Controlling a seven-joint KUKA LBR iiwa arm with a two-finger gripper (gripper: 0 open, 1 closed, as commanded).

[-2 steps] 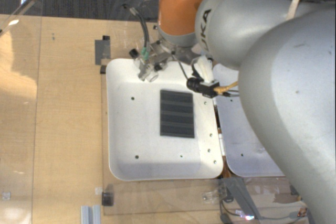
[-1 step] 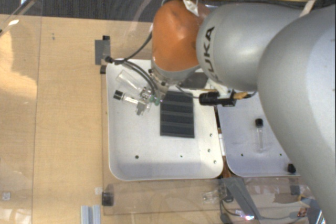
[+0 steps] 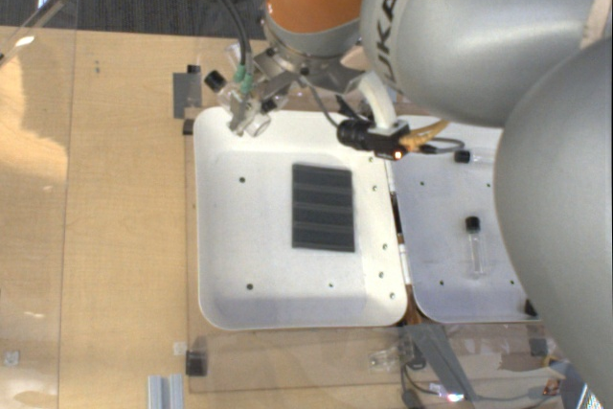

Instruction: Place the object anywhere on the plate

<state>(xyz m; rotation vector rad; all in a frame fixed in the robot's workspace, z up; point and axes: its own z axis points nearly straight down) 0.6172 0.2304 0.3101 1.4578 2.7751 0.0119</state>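
The hand [image 3: 247, 115] hangs over the far left corner of the left bin [image 3: 230, 244], beyond the dark ribbed plate [image 3: 323, 207], while a small clear tube [image 3: 473, 249] lies in the right bin [image 3: 450, 292], partly hidden by the arm [image 3: 479, 24].

Bright even light, soft shadows, slightly grainy

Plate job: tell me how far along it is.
Done: nothing; the dark ribbed plate in the left bin is bare. In hand: the gripper hangs at that bin's far left corner, off the plate. Left: the small black-capped vial lies in the right bin, to be picked up and placed.
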